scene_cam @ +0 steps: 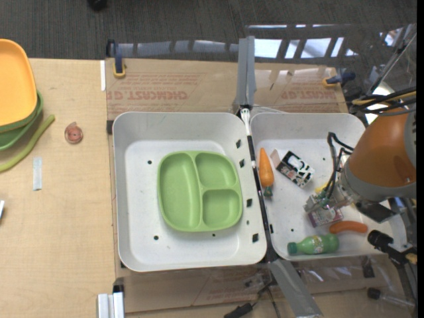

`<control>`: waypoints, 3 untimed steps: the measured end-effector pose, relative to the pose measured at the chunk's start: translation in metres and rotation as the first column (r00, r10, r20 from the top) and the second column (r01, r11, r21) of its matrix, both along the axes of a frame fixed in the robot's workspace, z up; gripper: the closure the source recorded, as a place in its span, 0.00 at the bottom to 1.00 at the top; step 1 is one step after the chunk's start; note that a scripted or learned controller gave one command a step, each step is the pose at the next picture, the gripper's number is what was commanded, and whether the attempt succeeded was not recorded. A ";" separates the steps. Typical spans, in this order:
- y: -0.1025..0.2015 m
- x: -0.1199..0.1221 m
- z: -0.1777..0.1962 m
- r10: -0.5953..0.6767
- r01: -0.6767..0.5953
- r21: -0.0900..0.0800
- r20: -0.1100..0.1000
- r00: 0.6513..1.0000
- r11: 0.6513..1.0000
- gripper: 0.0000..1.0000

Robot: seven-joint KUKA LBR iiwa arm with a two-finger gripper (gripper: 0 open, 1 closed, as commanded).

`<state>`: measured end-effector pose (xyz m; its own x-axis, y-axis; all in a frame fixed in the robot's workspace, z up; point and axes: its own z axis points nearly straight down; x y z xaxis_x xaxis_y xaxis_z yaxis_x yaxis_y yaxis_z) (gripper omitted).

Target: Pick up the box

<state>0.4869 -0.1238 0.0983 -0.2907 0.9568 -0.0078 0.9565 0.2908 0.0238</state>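
The box (295, 167) is small, black and white, and lies flat near the upper middle of the right bin (291, 128). My gripper (322, 211) is low in that bin, below and to the right of the box and apart from it. It hangs just above a green bottle (313, 245) and beside a red-orange sausage-shaped item (348, 228). The arm's orange band (387, 158) hides part of the bin's right side.
An orange carrot (265, 169) lies along the right bin's left wall. The left bin (132, 177) holds a green divided plate (200, 191). Orange and green plates (14, 98) sit stacked on the bench at far left, near a small pink object (73, 134).
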 end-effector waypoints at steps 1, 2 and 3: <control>0.072 -0.008 0.090 0.011 -0.011 0.000 -0.030 0.999 1.000 1.00; -0.025 -0.006 0.089 0.085 -0.085 0.001 -0.030 0.996 0.996 1.00; -0.025 -0.006 0.089 0.084 -0.084 0.001 -0.030 0.996 0.996 0.00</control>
<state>0.4804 -0.1486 0.1877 -0.3701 0.9290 0.0020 0.9290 0.3701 -0.0045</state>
